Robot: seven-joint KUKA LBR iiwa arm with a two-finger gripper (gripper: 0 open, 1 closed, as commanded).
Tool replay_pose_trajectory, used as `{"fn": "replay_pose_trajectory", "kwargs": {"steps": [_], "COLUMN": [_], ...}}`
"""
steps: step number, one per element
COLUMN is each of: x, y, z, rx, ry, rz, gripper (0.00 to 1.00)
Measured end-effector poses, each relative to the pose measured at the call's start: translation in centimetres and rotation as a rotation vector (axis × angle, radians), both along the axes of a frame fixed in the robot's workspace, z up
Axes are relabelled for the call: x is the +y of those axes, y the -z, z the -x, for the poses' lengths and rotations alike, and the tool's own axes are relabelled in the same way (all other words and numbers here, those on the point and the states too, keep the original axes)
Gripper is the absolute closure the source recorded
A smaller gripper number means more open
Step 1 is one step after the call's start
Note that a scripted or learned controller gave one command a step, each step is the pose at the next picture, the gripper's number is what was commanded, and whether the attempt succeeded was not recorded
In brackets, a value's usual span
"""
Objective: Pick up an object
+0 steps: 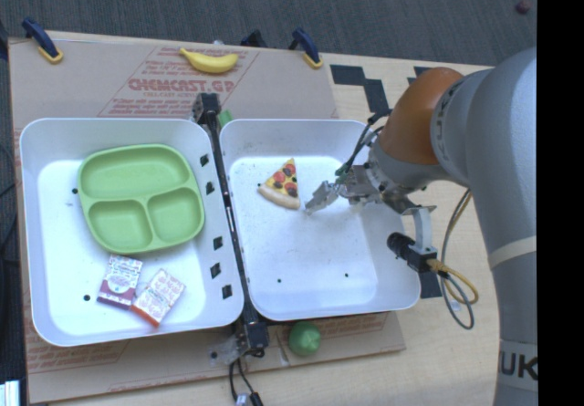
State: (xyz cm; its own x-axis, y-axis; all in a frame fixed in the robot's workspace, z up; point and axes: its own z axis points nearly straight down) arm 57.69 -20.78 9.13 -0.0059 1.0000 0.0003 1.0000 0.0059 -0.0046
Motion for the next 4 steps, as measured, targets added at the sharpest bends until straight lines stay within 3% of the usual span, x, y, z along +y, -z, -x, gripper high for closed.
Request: {"fn": "replay_pose_trajectory", "kwargs": {"steps": [1,2,3,4], "x": [-0.3,-0.2,-0.2,-0.3], "y": [-1.0,-2.0,-2.0,-0.6], "z": [-8.0,-8.0,-8.0,-0.8], "rx": [-0.005,-0.004,-0.003,-0.001], "ry": [0.001,-0.003,-0.004,0.000], "rz": [-0.001,-0.001,-0.001,0.000], "gripper": [0.00,1.00,0.00,0.00]}}
